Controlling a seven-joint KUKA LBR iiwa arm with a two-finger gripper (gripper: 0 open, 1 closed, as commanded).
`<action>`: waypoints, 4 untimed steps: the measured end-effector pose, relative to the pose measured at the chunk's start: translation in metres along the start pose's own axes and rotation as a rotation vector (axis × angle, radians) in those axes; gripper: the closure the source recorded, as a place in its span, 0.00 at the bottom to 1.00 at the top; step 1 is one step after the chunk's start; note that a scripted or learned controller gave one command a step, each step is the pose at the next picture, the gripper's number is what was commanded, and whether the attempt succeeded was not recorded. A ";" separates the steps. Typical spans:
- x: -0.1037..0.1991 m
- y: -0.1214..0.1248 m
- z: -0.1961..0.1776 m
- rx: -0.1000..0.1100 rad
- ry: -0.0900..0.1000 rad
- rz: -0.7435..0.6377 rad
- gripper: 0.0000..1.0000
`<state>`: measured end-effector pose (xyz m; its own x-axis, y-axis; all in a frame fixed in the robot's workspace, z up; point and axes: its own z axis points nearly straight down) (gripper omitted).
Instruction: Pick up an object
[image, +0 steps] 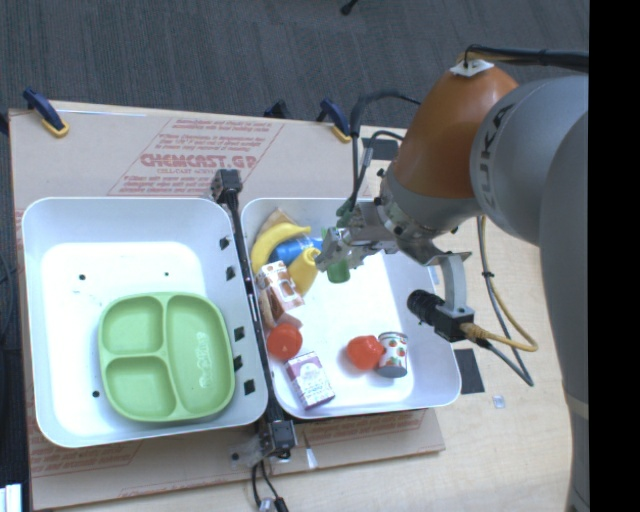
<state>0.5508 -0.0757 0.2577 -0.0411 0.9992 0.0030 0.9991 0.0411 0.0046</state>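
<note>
In the right bin (425, 330), my gripper (339, 258) hangs over the upper middle. A small round green object (338, 270) sits between its fingers, which are shut on it, just off the pile at the bin's left side. That pile holds a yellow banana (278, 240), a blue piece (313, 243), a yellow block (304, 272) and a brown snack packet (279, 292). Nearer the front lie a red ball (285, 342), a purple and white box (310, 380), a red fruit (362, 351) and a small can (393, 356).
The left bin (60, 240) holds a green three-compartment plate (165, 356). A black divider clamp (228, 185) sits between the bins. The arm's orange band and cables (500, 320) hang over the right bin's right edge. Cardboard (200, 150) lies behind the bins.
</note>
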 end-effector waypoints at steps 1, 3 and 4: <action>0.077 -0.072 -0.002 0.008 -0.003 0.033 1.00; 0.078 -0.071 -0.022 0.011 -0.002 0.022 1.00; 0.078 -0.070 -0.032 0.011 -0.002 0.015 1.00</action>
<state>0.4773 -0.0007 0.2894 -0.0261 0.9997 0.0006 0.9996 0.0261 -0.0063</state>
